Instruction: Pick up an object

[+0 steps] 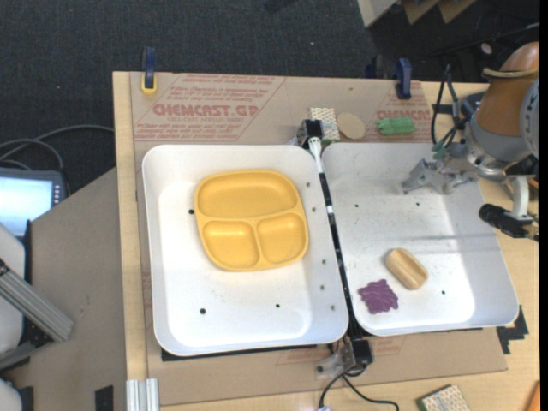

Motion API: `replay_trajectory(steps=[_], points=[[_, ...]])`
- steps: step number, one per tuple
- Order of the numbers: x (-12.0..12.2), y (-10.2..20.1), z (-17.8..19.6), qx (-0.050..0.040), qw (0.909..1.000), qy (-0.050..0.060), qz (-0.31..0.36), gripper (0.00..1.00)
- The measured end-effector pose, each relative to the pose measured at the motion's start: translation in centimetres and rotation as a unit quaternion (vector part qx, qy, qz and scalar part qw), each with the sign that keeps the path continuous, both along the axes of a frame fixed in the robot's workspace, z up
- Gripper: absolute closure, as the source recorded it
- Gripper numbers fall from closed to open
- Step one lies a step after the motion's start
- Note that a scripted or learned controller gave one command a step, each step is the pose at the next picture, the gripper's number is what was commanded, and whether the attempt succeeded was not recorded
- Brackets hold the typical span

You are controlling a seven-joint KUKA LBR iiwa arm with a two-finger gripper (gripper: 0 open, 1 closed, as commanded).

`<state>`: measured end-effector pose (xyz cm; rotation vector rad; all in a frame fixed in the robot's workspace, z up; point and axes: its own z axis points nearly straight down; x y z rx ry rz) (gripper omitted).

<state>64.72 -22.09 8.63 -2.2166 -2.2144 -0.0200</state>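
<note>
In the right bin (479,315) a tan bread-roll-shaped object (406,268) lies near the front, with a small purple lumpy object (378,295) just to its front left. My gripper (431,181) hovers over the far part of that bin, well behind both objects. It looks open, with nothing between its fingers. The grey arm with its orange band (512,84) comes in from the right edge.
The left bin (171,306) holds a yellow divided plate (251,219). Behind the bins on the cardboard lie a green object (396,127), a tan disc (350,126) and a small checkered piece (322,116). Blue clamps (402,71) stand at the back edge.
</note>
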Motion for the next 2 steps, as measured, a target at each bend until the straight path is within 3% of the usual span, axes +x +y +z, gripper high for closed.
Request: replay_trajectory(steps=[1,2], points=[[2.1,4.5,-0.1,-0.0082,1.0,-0.001,0.002,0.0],[-0.6,0.0,0.0,-0.0013,1.0,0.001,0.001,0.0]])
